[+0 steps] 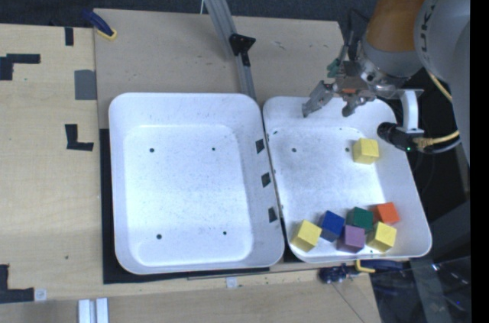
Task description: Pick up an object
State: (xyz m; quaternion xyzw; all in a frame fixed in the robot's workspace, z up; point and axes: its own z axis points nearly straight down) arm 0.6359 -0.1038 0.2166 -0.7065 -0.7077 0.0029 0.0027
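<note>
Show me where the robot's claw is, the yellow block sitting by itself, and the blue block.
gripper (330, 108): camera view, midway between its two spread fingertips.
lone yellow block (366, 151): camera view, on its top face.
blue block (332, 223): camera view, on its top face.

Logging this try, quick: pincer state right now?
Pincer: open, holding nothing, above the right bin's far edge.

A robotics lab: taped wooden bench (46, 184), two white bins (126, 111), robot arm (428, 16).
</note>
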